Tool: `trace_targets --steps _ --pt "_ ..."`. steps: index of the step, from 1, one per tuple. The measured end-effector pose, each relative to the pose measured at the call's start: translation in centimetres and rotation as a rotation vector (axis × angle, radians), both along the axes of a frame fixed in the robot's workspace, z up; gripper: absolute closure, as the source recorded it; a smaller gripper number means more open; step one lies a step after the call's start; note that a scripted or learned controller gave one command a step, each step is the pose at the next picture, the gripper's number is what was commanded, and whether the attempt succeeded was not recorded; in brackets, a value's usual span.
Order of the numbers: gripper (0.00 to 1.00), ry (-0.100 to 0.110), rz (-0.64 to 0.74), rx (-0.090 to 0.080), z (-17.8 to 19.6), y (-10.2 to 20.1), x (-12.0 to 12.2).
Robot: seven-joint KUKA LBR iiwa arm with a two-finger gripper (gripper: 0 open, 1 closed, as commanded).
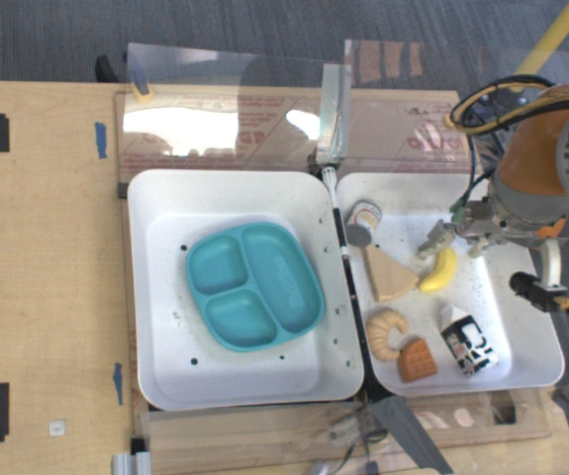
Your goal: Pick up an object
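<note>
At right of frame, we are hovering the gripper (452, 237), fingers spread and ungrasping, over the banana (439, 271); aligning for pickup.

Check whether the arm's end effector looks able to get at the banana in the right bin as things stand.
Probably yes. The end effector hangs just above the banana, and nothing lies over the fruit. The tan wedge only adjoins its left end, so the way down looks free.
</note>
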State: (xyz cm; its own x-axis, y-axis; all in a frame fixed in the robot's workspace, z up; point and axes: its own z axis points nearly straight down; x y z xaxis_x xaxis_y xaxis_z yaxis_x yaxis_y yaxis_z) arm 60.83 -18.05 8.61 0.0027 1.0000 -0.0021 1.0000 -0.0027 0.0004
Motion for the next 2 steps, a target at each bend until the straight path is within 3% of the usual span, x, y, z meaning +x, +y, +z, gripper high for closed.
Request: trace_targets --steps 1,2 --pt "1.0 -0.008 0.002 0.0 1.3 0.2 0.3" --pt "1.0 -0.013 0.014 0.004 10.4 8.6 0.7"
